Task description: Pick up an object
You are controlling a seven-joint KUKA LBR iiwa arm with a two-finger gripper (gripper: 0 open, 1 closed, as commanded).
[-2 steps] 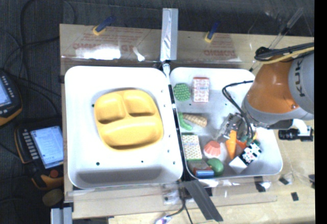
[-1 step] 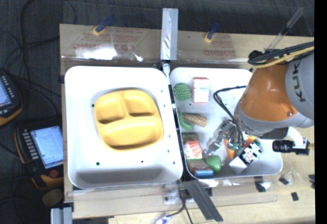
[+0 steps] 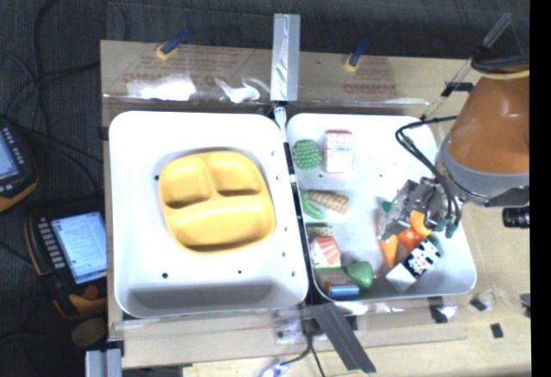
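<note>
Bench: 2 bins, 1 yellow tray.

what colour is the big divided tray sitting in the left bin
Yellow. The compartmented plastic tray lies in the left white bin, clearest in the camera view.

On the wooden worktop sit two shallow white plastic bins. The left bin holds a yellow divided plastic tray. The right bin holds small toys: a green round piece, a red-and-white carton, a corn cob. The tool hangs low over an orange carrot-shaped toy beside a black-and-white die.
</note>
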